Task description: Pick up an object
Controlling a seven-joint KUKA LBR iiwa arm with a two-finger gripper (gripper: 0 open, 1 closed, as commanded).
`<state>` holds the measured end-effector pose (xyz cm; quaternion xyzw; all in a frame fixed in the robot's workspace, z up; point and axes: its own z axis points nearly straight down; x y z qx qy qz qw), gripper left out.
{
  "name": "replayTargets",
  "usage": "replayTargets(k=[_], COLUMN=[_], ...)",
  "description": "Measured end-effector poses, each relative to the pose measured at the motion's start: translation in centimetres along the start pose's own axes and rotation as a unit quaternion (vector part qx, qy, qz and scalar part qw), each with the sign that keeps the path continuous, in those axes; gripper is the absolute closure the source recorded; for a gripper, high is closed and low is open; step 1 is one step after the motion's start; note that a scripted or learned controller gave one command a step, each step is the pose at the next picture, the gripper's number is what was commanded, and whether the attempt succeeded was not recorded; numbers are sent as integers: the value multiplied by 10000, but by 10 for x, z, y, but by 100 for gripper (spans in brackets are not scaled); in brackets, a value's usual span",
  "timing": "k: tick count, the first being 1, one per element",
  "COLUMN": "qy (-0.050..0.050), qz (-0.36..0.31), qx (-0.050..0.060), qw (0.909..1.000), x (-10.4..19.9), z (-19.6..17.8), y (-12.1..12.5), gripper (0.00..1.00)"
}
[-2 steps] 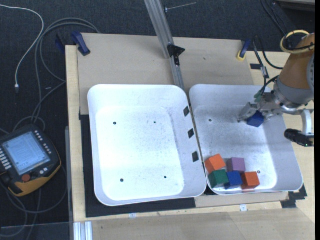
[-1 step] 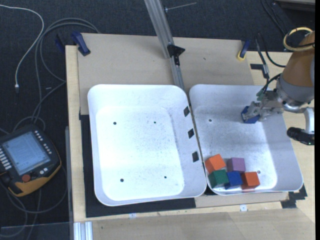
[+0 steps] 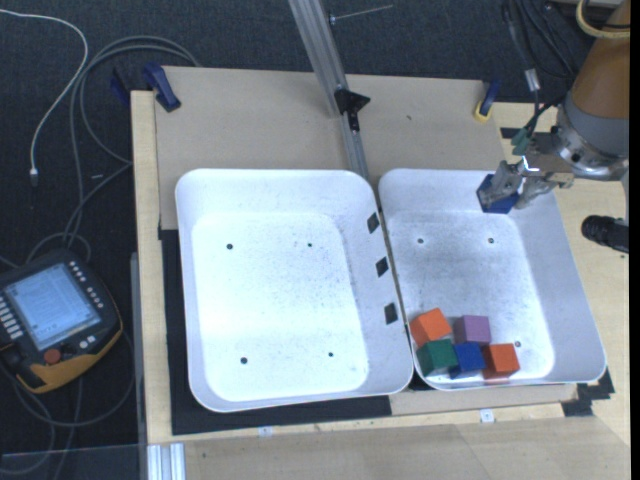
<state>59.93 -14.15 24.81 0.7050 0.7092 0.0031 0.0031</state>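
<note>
Two bins sit side by side on the desk (image 3: 250, 128). The left bin (image 3: 200, 193) has nothing in it. In the right bin (image 3: 560, 258), five blocks (image 3: 465, 345) cluster touching at the near edge. The gripper (image 3: 500, 193) hangs over that bin's far rim.

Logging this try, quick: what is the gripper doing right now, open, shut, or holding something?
Gripper: shut on a blue block, held over the far edge of the right bin.
</note>
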Motion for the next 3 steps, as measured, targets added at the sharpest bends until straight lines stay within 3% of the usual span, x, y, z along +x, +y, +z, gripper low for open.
replayTargets(k=[2,3], qy=[16,6], qz=[-16,29], qx=[45,81], qw=[10000,10000], x=[167,172], z=[52,49], y=[62,13], gripper=[100,100])
